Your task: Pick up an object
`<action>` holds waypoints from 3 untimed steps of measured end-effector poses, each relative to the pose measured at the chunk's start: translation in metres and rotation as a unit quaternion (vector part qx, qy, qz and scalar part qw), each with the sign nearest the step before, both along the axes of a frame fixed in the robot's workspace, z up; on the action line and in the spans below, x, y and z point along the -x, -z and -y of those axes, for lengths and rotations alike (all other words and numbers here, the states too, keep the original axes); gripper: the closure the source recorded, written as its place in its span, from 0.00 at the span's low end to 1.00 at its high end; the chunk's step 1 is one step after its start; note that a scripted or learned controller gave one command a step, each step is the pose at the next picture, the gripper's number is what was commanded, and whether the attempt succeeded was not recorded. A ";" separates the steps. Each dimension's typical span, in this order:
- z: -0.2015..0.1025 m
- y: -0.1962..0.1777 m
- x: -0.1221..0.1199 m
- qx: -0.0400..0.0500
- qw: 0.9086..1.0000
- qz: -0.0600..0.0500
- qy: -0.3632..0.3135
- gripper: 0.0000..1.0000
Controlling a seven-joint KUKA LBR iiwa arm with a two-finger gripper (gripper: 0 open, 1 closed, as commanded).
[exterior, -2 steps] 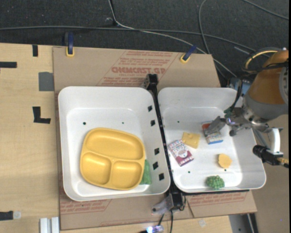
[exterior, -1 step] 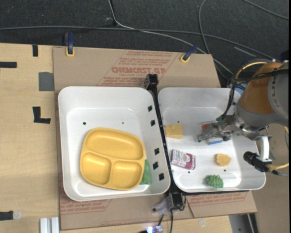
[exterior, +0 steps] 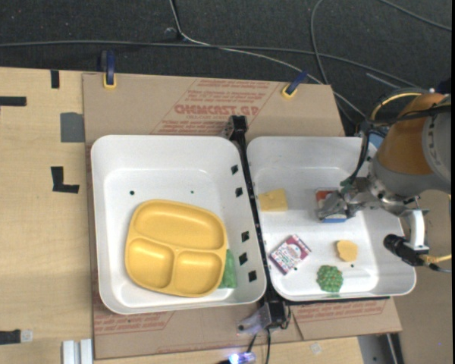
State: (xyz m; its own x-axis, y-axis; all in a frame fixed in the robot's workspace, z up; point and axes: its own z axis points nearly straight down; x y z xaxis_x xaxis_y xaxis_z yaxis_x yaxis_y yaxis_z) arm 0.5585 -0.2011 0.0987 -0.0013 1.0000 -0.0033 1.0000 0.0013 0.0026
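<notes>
Red and blue, the small object (exterior: 333, 207) lies in the right bin (exterior: 303, 154), right of center, directly at the hand (exterior: 340, 205). I cannot tell whether the hand is closed on it. It looks light and stiff, probably plastic; taking it across its narrow sides seems best. Nearby lie a yellow block (exterior: 272, 200), a pink packet (exterior: 289, 253), an orange piece (exterior: 347, 250) and a green piece (exterior: 330, 278), all apart from it. Nothing blocks access.

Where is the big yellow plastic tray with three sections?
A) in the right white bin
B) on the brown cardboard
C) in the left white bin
C: the yellow three-section plastic tray lies inside the left white bin, beside a green thing at its edge.
</notes>
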 end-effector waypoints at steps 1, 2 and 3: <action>0.000 -0.048 0.008 -0.001 1.000 0.000 0.001 1.00; 0.004 -0.110 0.011 -0.001 1.000 0.001 0.000 1.00; -0.006 -0.160 0.011 -0.001 1.000 0.001 0.000 1.00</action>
